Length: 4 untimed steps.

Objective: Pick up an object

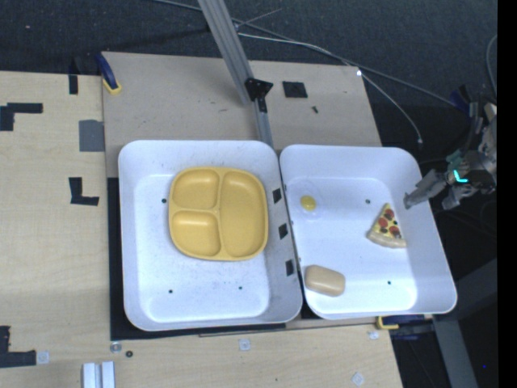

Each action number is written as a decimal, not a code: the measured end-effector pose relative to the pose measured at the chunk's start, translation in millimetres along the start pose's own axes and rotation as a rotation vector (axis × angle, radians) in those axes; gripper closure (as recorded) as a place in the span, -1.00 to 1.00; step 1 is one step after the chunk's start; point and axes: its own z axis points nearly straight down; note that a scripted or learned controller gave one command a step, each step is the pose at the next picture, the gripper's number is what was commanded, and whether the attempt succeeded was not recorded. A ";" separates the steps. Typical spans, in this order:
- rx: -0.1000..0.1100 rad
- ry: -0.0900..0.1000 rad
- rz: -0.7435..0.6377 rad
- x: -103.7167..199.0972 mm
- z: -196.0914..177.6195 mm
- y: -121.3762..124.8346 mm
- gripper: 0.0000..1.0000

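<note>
At the near edge of the table (48,297), the wooden surface runs bare apart from a few dark tape marks on the left. Just beyond it lie two shallow white bins side by side, touching along their inner rims.

In the right bin (355,164), the nearest thing is a tan, rounded block (325,280), lying close to the near wall and towards the bin's left side. Further in and to the right lies a toy pizza slice (388,226), a pale wedge with red spots, resting flat near the right wall. Further still, near the bin's left wall, sits a small yellow round piece (308,204), well apart from the other two.

The left bin (145,241) holds a yellow divided plate (218,213) with three compartments, lying flat towards the far half of the bin.

The gripper (422,191) hangs at the right rim of the right bin, just beyond and to the right of the pizza slice and not touching it. It holds nothing; whether it stands wide or narrow cannot be told from this angle.

Beyond the bins, a grey metal bar (230,43) slants across the far part of the table, and thin cables trail over the dark floor behind.
</note>
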 end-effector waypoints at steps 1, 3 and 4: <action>-0.001 0.000 0.000 0.0 -0.5 0.3 -1.00; 0.004 0.002 -0.001 9.1 122.6 3.8 -1.00; 0.004 0.001 0.000 11.9 167.9 -2.5 -1.00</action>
